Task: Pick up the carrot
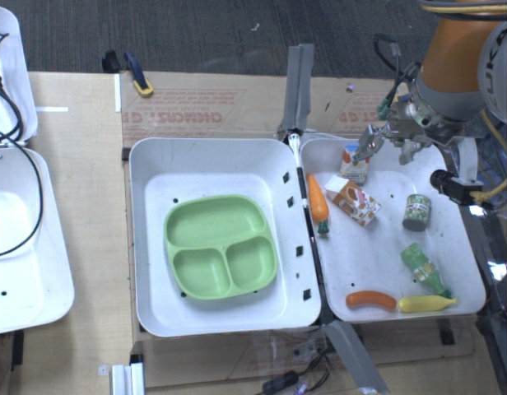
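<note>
camera view: carrot lies at left wall of right bin, gripper up at the far end

camera view looks down on the counter [81, 97] w/ two white bins side by side. left bin [146, 220] holds a green divided tray [221, 246], 3 compartments, lying about mid-bin. right bin [467, 245] holds the small stuff.

carrot [318, 200] lies along the left wall of the right bin, just beside the divider between bins, orange body running near-to-far w/ its green top at the near end. nothing touching it from above; a small printed carton [353, 202] lies just beside it to the right, tilted.

arm comes in from the right, grey w/ orange band [459, 48] above the wrist. gripper [370, 145] sits over the far left part of the right bin, well apart from the carrot, pointing down-left. its fingers [367, 141] are right at a small upright box or carton [353, 162] w/ blue and red print; can't tell if they're open or closed, or whether they touch that box, too small and cluttered there.

other items in right bin: a small green-labelled can [416, 211] near the right side, a green bottle [424, 271] lying tilted nearer the camera, an orange sausage-like item [371, 300] and a yellow banana [427, 304] end to end along the near wall.

on the counter beyond the left bin: a blue and yellow clamp [137, 74]. at far left, another white tray-like piece [23, 270] w/ black cable [23, 188] looping over it.
</note>
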